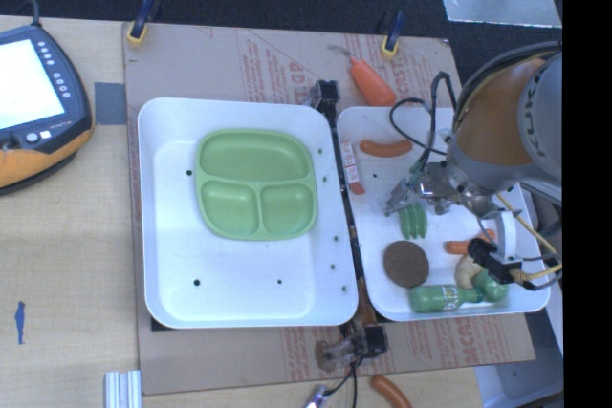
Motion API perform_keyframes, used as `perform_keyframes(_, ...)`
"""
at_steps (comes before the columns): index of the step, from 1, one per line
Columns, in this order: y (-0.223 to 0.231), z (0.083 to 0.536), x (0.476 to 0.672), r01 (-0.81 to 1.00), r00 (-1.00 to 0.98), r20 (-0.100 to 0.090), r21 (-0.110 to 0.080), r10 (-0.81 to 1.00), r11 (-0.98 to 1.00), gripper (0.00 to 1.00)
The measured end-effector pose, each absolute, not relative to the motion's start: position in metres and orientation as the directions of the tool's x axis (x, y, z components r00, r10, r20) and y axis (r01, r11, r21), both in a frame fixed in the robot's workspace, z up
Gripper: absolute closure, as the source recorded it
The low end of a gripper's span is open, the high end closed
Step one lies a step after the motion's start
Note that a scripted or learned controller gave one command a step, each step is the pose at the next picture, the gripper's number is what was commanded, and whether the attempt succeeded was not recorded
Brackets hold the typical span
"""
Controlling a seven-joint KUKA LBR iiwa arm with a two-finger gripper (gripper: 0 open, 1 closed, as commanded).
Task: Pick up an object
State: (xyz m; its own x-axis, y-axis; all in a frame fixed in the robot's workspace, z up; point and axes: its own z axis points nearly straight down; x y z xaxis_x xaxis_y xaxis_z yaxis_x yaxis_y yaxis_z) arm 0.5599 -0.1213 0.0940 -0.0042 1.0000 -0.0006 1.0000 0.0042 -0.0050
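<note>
Two shallow white bins sit side by side on a cardboard-covered surface. The left bin holds a pale green divided plate near its middle. The right bin holds the loose toys we may pick from: a hot dog sausage at its upper left, a green bean pod near the centre, a round brown patty below it, a green bottle lying along the lower edge, and a small orange piece to the right of the patty.

The grey arm with its orange band comes in from the right of the frame, and its gripper hangs over the middle of the right bin, just above the bean pod. The wrist and cables cover the jaws, so we cannot tell how they stand, and we see nothing held between them.

We judge the pod to be the nearest candidate. To take it well, we would centre the jaws across its narrow width, not along its length, and come straight down so the patty close below is not nudged. A carrot lies outside the bins at the upper middle, and a teach pendant rests at the far left.
</note>
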Motion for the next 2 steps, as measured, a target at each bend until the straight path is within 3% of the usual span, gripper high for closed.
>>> perform_keyframes(1, -0.122, 0.104, 0.560, 1.000, -0.008, -0.003, -0.006, 1.000, 0.008, 1.00)
perform_keyframes(2, -0.039, 0.192, 0.616, 1.000, -0.005, 0.001, -0.002, 1.000, 0.005, 1.00)
